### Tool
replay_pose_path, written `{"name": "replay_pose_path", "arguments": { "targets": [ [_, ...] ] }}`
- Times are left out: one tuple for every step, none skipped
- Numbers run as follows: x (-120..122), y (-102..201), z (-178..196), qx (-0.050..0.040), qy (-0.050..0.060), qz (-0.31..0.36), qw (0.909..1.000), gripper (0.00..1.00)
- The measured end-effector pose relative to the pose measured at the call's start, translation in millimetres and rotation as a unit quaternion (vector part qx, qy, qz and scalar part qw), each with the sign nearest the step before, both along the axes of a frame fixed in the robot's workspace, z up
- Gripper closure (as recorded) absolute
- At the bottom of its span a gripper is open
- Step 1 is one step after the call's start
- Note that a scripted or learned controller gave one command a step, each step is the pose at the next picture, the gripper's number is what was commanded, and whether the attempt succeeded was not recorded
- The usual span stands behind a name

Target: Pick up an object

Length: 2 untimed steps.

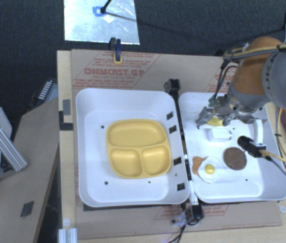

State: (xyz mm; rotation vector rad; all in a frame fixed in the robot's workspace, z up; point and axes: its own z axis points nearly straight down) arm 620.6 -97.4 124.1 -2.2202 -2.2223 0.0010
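So from where I'm standing nothing's been picked up yet, as far as I can see. The arm (279,75) comes in from 3 o'clock and has the gripper (211,117) parked low over the right bin (244,189), up around 10 o'clock from the bin's middle. There's a small yellow piece (215,121) right underneath it, partly covered, and my guess is that's what it's going for. Honestly can't tell whether the gripper is open or closed from this angle, and I can't tell if it's actually touching the yellow piece or just hanging over it, so I wouldn't call it a grab. Just beside it, at about 5 o'clock from the gripper, sits a white block (218,134), untouched. A brown disc (235,158) lies close to the bin's centre, and a toy fried egg (209,169) is down at 8 o'clock with a bit of orange tucked against its 9 o'clock side. Over in the left bin (92,135) there's only a yellow divided plate (137,148) sitting in the middle. So: the approach looks done, while the actual close, lift and clear-the-bin part is all left to do.
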Motion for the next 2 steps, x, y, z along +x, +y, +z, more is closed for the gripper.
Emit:
{"name": "replay_pose_path", "arguments": {
  "targets": [
    [1.1,-0.3,12.9,-0.0005,-0.002,0.000,1.0000,1.00],
    [4.7,-2.0,77.0,-0.0003,-0.003,0.001,1.0000,1.00]
  ]
}}
